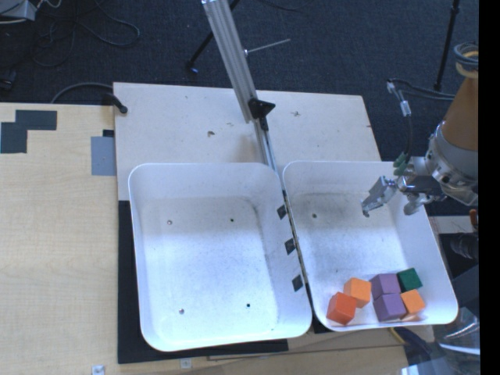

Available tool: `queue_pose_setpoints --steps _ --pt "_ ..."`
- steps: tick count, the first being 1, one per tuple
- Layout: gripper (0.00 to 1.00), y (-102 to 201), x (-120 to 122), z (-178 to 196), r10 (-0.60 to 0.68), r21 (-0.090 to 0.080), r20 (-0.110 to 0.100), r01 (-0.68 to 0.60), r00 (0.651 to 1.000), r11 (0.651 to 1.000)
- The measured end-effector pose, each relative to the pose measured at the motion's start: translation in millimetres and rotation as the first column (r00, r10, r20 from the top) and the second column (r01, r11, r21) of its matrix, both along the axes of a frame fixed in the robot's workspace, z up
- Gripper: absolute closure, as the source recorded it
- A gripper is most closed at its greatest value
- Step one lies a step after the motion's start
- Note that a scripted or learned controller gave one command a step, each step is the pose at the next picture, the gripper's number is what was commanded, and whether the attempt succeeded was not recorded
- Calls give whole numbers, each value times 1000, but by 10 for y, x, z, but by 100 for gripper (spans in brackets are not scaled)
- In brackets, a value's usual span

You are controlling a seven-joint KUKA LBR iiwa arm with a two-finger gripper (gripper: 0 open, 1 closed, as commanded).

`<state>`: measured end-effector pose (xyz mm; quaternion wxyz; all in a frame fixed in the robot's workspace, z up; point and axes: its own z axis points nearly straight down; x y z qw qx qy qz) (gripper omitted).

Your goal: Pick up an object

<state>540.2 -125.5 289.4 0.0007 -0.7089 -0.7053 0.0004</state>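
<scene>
Several small blocks lie clustered in the near right corner of the right bin: an orange-red block, an orange block, two purple blocks, a green block and another orange block. My gripper hangs over the far right part of that bin, well above and behind the blocks. Its fingers stand apart with nothing between them.
The left bin sits beside the right one, divided by a shared rim with black clips. A slanted aluminium rail rises behind the bins. The arm's orange band is at the right edge.
</scene>
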Motion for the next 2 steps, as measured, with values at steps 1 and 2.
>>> queue_pose_setpoints --steps 1,2 --pt "0 -333 811 -1378 7 -1 -4 -7 1000 1000" --pt "0 -820 1040 -2018 3 -2 0 -3 1000 1000"
